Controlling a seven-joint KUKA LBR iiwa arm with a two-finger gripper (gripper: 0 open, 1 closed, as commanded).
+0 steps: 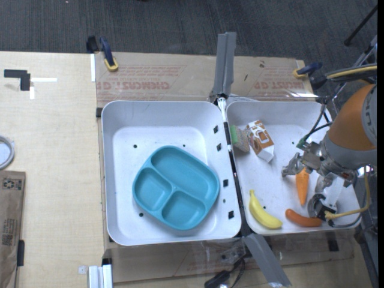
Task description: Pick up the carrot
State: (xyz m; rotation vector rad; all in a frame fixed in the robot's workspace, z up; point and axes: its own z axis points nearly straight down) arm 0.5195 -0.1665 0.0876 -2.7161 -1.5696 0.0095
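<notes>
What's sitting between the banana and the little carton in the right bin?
Nothing: in the camera view, the stretch from the banana up to the carton is bare white bin floor. The carrot lies off to the right.

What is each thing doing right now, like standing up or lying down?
Carrot: tilted upright at the gripper, in the right bin.
Banana: lying flat.
Sausage: lying flat.
Small carton: tipped on its side.
Blue plate: right way up in the left bin, sections bare.
</notes>
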